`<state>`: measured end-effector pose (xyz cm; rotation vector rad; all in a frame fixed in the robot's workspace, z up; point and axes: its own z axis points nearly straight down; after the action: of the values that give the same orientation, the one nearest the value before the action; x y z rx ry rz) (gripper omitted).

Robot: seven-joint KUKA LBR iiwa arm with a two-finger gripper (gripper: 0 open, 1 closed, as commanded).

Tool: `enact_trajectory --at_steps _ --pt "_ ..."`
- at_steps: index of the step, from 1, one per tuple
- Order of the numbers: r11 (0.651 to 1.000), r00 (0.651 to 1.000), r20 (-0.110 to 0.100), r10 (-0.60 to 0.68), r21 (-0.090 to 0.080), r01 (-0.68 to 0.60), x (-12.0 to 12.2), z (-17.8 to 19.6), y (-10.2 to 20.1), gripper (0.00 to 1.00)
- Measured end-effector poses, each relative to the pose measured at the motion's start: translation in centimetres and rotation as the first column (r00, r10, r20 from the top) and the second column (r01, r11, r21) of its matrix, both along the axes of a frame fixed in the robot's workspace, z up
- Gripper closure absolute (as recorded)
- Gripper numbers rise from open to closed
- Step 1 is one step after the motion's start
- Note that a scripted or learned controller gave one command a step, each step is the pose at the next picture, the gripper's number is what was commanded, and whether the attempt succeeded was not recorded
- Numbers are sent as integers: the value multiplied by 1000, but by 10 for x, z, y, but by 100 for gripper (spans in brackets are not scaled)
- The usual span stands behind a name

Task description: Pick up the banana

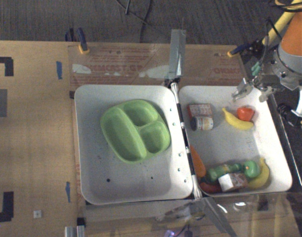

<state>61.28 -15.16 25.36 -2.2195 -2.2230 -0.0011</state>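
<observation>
Banana (237, 121) in the right bin (269, 147), seen from my remote console: it lies in the upper half, just left of and touching a small red fruit (245, 113), with a can (203, 124) on its side nearby to the left. The pincer (241, 91) hangs at the bin's top right corner, above the rim, its fingers looking spread apart with nothing between them. From the pincer, the banana sits a short way toward the lower edge of the camera view and almost straight under it, slightly to the left. Its long axis runs from upper left to lower right, the thin stem end pointing up-left toward the can, the curve bowing downward. I judge the coming move to be a short descent with the fingers set across that axis. A second banana (262, 177) lies in the clutter along the bin's lower wall, well apart from the arm (291, 43)
</observation>
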Motion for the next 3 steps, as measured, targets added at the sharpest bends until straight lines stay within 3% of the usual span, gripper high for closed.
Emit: enact_trajectory --at_steps 1,2,3 --pt "999 999 3 54 -3 -54 0 183 -27 0" --pt "888 888 3 459 -4 -459 40 45 -66 0" --pt "955 955 5 298 -6 -298 9 87 -73 0"
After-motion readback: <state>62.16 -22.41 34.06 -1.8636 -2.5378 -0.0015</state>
